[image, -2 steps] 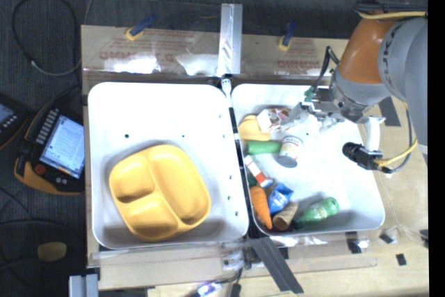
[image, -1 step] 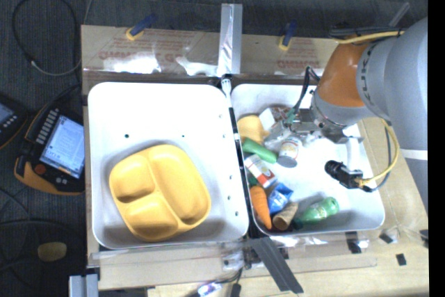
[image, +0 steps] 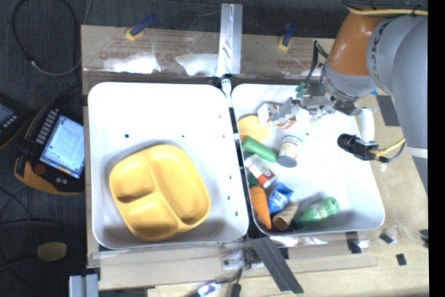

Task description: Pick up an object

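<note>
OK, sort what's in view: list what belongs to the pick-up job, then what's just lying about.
Job:
- tool
- right bin
- carrot
- green bottle
- small jar
- green tube
- wrapper

Lying about:
- yellow tray in the left bin
- pendant on the floor
- cable

Across the divider from the gripper [image: 300, 102], well apart from it, a yellow divided tray [image: 158, 190] lies in the neighbouring white bin [image: 104, 97]. Farther from the gripper still, a teach pendant [image: 57, 148] with a lit screen rests on the dark floor. Just behind the gripper, a blue-and-yellow clamp [image: 285, 37] sits on the cardboard sheet [image: 174, 45].
</note>
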You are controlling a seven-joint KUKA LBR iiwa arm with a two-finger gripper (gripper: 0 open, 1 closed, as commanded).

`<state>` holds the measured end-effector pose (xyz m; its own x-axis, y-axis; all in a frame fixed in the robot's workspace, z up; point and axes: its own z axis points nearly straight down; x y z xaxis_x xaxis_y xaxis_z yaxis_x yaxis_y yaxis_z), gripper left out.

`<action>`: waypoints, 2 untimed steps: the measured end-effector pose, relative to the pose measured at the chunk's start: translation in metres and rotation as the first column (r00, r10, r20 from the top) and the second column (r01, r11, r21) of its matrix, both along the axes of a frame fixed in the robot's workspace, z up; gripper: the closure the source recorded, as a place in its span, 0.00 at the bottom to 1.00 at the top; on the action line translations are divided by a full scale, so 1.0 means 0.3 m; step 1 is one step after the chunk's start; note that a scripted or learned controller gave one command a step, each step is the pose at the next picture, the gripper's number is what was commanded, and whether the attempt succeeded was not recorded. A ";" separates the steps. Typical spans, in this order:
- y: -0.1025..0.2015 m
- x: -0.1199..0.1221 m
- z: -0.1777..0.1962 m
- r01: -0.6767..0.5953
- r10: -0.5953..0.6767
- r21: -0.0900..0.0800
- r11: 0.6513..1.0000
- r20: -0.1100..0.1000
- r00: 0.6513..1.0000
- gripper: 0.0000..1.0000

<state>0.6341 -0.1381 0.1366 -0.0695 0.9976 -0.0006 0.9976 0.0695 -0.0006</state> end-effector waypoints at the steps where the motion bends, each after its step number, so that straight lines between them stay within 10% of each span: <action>1: 0.008 0.025 -0.149 -0.115 0.115 -0.008 0.993 0.012 0.993 0.00; 2: 0.061 0.031 -0.137 -0.234 0.234 -0.016 0.972 0.017 0.972 0.00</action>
<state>0.6434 -0.1197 0.0954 -0.3008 0.9535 -0.0174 0.9535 0.3010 0.0151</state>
